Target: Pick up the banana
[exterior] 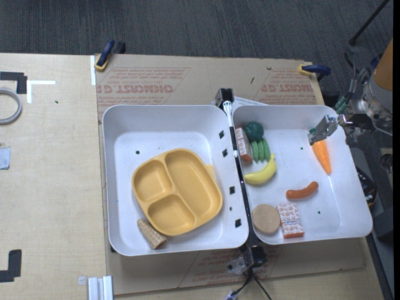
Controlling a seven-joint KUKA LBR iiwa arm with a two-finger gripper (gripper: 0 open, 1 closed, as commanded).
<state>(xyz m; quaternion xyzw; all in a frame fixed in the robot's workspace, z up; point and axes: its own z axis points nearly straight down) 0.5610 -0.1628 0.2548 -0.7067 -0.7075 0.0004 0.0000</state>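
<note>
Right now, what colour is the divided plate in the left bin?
Yellow divided plate, clearest in the camera view.

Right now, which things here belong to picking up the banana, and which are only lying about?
For the job: banana, pincer.

Lying about: carrot, sausage, yellow divided plate, green vegetable, round cracker, small red-and-white box, wedge by the plate.

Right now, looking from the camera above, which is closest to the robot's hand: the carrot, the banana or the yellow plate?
From the hand:
1. Carrot, right bin, just below it.
2. Banana, right bin, near the divider.
3. Yellow plate, left bin.
</note>
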